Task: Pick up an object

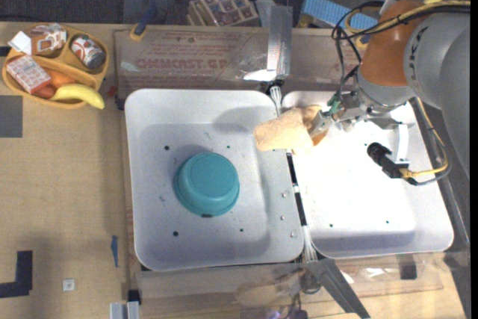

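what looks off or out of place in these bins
A tan sponge-like lump hangs at the gripper, straddling the divider between the two bins instead of lying in either. The teal bowl sits upside down in the left bin.

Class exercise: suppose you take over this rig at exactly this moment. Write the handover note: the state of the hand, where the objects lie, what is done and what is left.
Hand: above the far end of the divide between the two bins, with a tan spongy object at its tip. Whether it truly grips the object cannot be told.
Objects: a teal bowl sits upside down in the left bin. The tan object hangs over the rim between the left bin and the right bin.
Done: the hand has reached the tan object.
Left: confirm the grip, then lift it clear.
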